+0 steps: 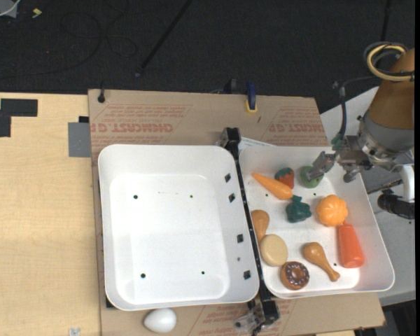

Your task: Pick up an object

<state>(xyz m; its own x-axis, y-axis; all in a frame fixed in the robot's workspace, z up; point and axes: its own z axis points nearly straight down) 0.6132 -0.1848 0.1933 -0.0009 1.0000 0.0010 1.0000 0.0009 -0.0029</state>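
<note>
The gripper [334, 161], fingers spread and grasping nothing, is hovering over the right bin's [382, 247] far edge; nine toy foods are lying there, including one carrot [272, 185], one drumstick [320, 259], one doughnut [294, 275]

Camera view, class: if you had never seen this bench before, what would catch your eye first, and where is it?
First, the heap of bright plastic toy food in the right white bin: a round orange pumpkin, a long orange carrot and a chocolate-glazed doughnut. Next, the grey arm's gripper, low over that bin's far edge. A white egg lies outside, on the cardboard in front of the left white bin.
</note>
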